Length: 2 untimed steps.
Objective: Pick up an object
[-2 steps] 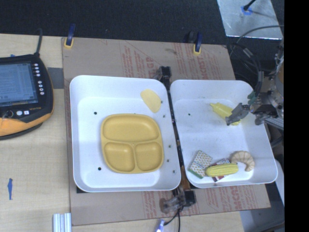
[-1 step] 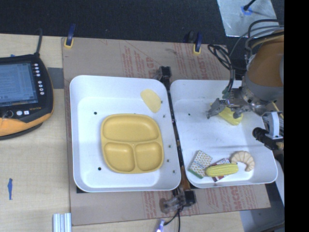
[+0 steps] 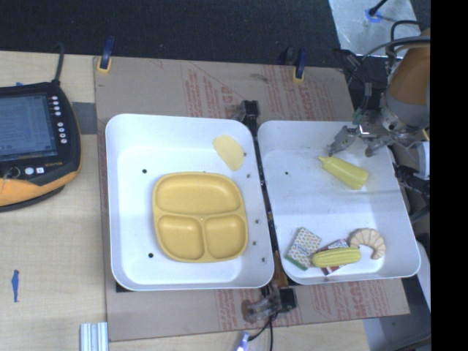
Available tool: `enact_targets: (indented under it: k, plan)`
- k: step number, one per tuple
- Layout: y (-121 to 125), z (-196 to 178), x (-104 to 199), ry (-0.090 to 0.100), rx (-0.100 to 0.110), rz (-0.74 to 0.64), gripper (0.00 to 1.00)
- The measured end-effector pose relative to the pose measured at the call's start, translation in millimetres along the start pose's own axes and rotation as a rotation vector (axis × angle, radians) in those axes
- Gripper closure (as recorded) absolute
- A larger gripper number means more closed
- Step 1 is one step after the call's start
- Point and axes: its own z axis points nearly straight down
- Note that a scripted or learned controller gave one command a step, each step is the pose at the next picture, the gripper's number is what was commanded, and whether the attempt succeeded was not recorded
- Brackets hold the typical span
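Camera view: gripper [image 3: 356, 142] at upper right of the right bin [image 3: 292, 196], fingers spread apart, nothing between them. Yellow bottle [image 3: 344, 171] lies on its side just below the gripper, tip pointing toward the left finger, not gripped. Corn cob [image 3: 336, 256], croissant [image 3: 368, 242] and small packet [image 3: 303, 247] cluster at the bin's lower edge, well apart from the gripper. Left bin [image 3: 128, 196] holds a yellow divided tray [image 3: 199, 216] and a yellow chip [image 3: 229, 151].
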Motion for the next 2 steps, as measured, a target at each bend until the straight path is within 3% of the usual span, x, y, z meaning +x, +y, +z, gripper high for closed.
enact_targets:
  k: [1, 2]
  plan:
    - [1.0, -20.0, 65.0, 0.000, 0.000, -0.004, 0.00]
    - [-7.4, -19.6, 24.4, -0.001, -0.001, 0.000, 0.00]
